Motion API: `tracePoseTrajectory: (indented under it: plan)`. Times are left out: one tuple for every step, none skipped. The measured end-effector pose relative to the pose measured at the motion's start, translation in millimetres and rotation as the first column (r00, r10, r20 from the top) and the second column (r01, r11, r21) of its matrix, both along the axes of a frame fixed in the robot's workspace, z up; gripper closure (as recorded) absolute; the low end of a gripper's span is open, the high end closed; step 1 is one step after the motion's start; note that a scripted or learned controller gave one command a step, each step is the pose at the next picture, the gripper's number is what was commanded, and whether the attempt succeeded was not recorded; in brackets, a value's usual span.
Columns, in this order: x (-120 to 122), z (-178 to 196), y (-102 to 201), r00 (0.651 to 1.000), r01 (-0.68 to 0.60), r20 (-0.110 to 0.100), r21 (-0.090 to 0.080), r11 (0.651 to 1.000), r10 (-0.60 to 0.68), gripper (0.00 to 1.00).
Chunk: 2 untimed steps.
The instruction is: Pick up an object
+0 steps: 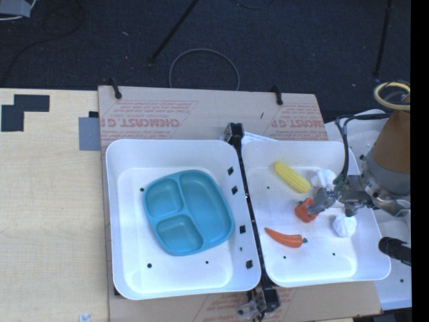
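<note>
In the right bin (315, 274) lie a yellow corn cob (291, 176), a small red-orange object (305, 211), a red chili pepper (284, 237) and a white lump (344, 225). Another white item (326, 178) sits just right of the corn. My gripper (316, 204) reaches in from the right and is low in the bin. Its tip is right at the red-orange object, touching or overlapping that object's upper right side. The arm's wrist hides part of the bin's right side.
The left bin (127, 260) holds a blue divided plate (187, 210). A black divider (242, 206) runs between the two bins. The arm's body (392, 156) stands over the right bin's right rim. A wooden table lies to the left.
</note>
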<state>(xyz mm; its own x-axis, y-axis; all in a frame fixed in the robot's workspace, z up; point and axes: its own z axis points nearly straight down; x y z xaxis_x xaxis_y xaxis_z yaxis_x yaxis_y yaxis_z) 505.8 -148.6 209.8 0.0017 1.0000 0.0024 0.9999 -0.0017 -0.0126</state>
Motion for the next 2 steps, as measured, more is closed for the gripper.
tracePoseTrajectory:
  plan:
    - [2, 5, 0, 1.0, -0.001, 0.011, -0.002, 1.0, 0.001, 0.0]
    - [7, -53, 9, 1.0, -0.003, 0.004, 0.0, 1.0, 0.003, 0.0]
